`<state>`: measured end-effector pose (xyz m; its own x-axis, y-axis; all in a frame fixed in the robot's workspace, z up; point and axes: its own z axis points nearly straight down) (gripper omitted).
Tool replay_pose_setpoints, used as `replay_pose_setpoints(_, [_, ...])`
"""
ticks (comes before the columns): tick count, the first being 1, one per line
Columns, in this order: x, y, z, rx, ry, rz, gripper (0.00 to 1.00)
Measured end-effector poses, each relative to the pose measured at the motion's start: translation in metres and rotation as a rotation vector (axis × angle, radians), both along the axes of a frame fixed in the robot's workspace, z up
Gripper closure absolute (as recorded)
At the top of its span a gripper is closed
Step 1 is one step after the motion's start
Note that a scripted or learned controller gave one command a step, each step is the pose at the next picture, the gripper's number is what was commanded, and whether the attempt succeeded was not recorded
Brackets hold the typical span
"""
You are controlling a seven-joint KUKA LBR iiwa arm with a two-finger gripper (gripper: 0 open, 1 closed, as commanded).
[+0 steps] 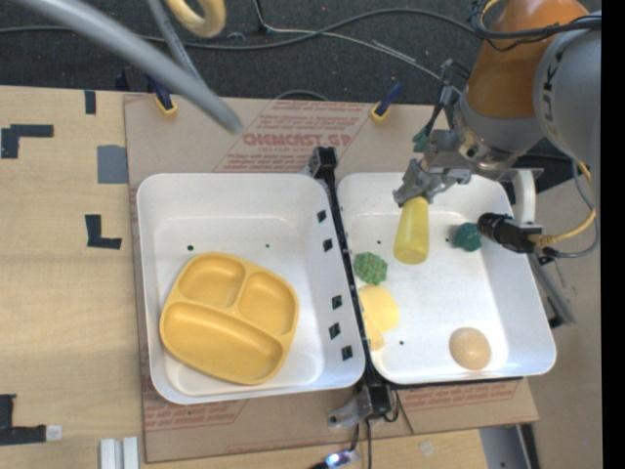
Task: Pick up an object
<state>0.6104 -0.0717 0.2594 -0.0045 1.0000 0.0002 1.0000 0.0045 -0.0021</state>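
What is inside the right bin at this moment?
The right bin holds a yellow bottle just below the claw, green broccoli, a teal piece, a pale yellow piece and a beige egg. The arm covers its top corner.

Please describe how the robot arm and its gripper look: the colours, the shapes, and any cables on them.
The arm has rounded grey segments, with a bulging orange band above the wrist. Below it sits a grey metal gripper made of small angular parts. Thin dark cables run along the wrist, and a black cylindrical fitting with a yellow cable juts out beside it.
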Motion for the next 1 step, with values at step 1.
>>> replay_pose_setpoints(1, [0.0056,0.0520,-0.0218,0.001,0.002,0.001,1.00])
